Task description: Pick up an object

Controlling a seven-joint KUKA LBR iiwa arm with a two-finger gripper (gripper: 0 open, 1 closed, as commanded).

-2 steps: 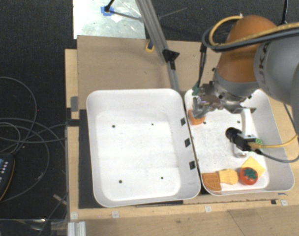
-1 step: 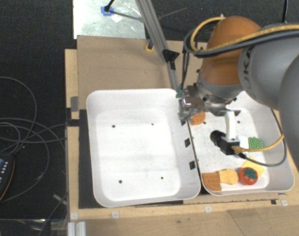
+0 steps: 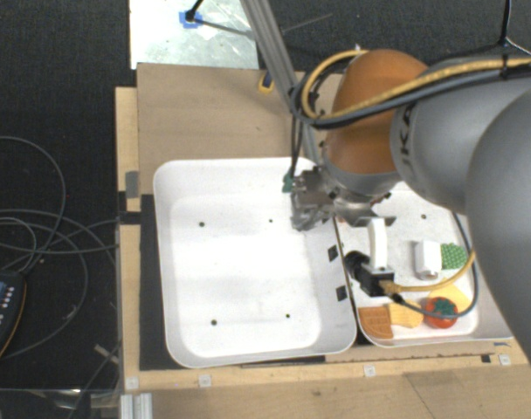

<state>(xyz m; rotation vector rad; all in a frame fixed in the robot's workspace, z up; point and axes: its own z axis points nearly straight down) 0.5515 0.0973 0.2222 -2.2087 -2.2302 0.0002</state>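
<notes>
Gripper (image 3: 305, 206) over left bin's (image 3: 174, 234) right rim; finger state indeterminate; objects (image 3: 423, 308) lie right of fingers, ungrasped.

floor (image 3: 56, 59): dark carpet | cables (image 3: 38, 225) | bench (image 3: 204, 112): brown board

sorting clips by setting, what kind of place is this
Most likely a robotics lab test bench: a grey arm reaches over two white bins on a plywood board, with loose cables lying on dark carpet.
</notes>
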